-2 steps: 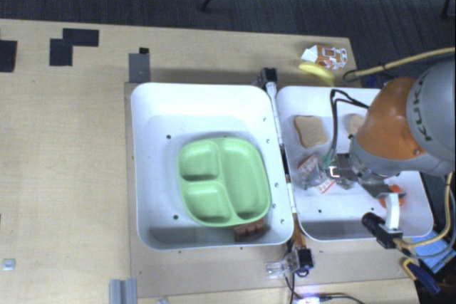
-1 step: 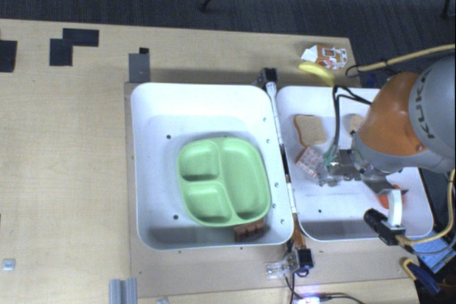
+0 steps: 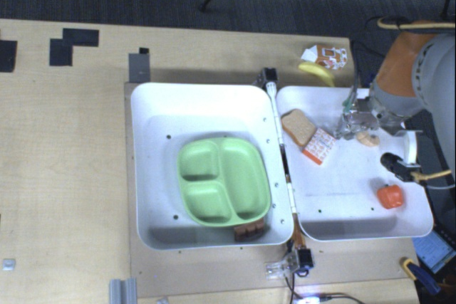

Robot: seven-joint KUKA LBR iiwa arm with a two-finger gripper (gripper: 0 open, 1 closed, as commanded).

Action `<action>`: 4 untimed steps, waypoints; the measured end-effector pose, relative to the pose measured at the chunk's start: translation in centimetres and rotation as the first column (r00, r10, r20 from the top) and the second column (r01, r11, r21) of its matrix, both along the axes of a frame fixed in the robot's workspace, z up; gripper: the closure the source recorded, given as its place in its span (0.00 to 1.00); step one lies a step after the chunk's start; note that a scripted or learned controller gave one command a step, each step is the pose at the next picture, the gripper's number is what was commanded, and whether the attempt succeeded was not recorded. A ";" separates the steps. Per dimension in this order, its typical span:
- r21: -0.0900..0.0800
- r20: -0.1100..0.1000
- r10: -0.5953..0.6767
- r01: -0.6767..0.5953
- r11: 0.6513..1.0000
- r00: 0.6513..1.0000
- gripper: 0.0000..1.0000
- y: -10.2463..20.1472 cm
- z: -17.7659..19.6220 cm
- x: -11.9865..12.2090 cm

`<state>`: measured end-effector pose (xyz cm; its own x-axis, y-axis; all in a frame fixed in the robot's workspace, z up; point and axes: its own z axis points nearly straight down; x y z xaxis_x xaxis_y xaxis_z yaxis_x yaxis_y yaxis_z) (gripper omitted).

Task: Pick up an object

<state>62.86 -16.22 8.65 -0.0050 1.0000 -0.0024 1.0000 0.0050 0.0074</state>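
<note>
My gripper [image 3: 348, 127] hangs low over the back of the right bin [image 3: 356, 224], reaching in from the right. A small tan piece [image 3: 369, 139] lies just to its right, close to the tips; whether it is touched is unclear. A slice of brown bread [image 3: 298, 126] lies left of the gripper, with a small orange-and-white packet [image 3: 318, 147] beside it. An orange-red round object [image 3: 390, 196] sits near the bin's front right.
The left bin [image 3: 153, 153] holds a green divided plate [image 3: 223, 181], with a brown item [image 3: 249, 229] partly hidden under its front edge. A yellow banana [image 3: 314, 71] and a small printed packet [image 3: 329, 55] lie on the bench behind the right bin.
</note>
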 end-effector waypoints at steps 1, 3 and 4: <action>0.002 -0.004 0.001 -0.001 1.000 1.000 0.00 0.1 -0.1 -0.1; 0.001 0.001 0.007 -0.007 1.000 1.000 1.00 5.6 1.1 4.3; 0.001 0.000 0.008 -0.008 1.000 1.000 0.00 5.7 1.1 4.3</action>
<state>67.11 -10.57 9.70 -0.0132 0.9999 -0.0014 0.9999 0.0132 0.0073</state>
